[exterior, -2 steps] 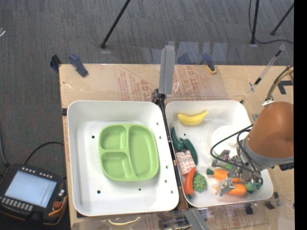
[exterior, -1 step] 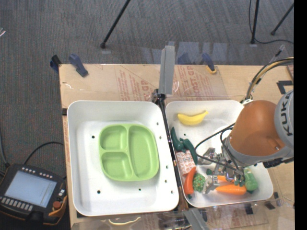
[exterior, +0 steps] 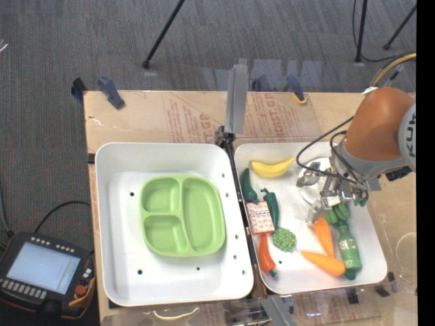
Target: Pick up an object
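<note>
Your gripper point(exterior: 325, 199) hung low in the right bin point(exterior: 377, 250), at three o'clock of the banana point(exterior: 272, 168), just above a carrot point(exterior: 323, 235); whether it stood open you could not tell.

At the right edge of the frame the arm point(exterior: 380, 124) shows a rounded orange band, smooth and glossy. Beside it a pale grey shell bears part of dark lettering. Below the band sits a grey wrist ring. Thin black cables loop from the wrist. The end effector point(exterior: 325, 194) is bare silver metal with small brackets.
</note>
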